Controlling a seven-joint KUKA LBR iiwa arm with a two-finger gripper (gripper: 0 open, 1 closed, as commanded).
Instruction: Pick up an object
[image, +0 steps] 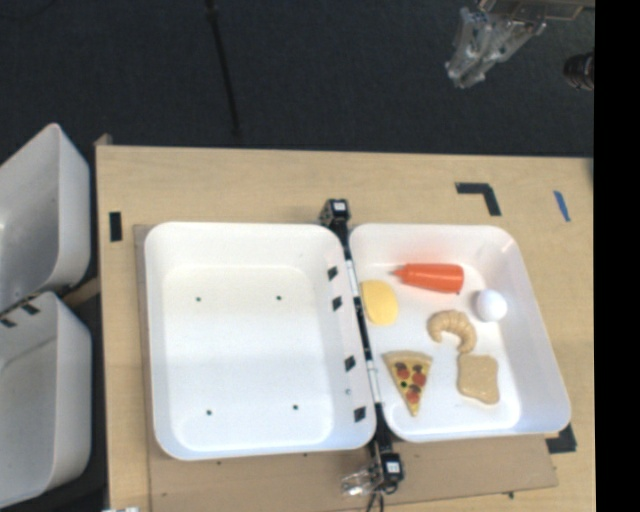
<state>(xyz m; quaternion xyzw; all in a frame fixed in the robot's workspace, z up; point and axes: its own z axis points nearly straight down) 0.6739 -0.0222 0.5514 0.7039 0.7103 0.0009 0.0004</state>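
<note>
While your gripper (478, 52) hangs blurred at the far right, off the bench, you cannot tell its jaw state; the orange carrot (431, 276), unlabelled, lies in the right bin (535, 330) beside a white ball (490, 305).

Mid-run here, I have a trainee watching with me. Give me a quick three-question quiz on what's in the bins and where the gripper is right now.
1. True or false: the orange carrot lies in the left bin.
2. Multiple choice: which item lies nearest the divider between the bins? A) white ball B) yellow lemon-like piece C) toast slice
3. Short answer: is the gripper down among the items or up above the bench's far edge?

Key
1. False: it lies in the right bin, toward its far side.
2. B.
3. Up above the far edge, away from the pizza slice, the croissant and the rest; nothing is between the jaws.
</note>
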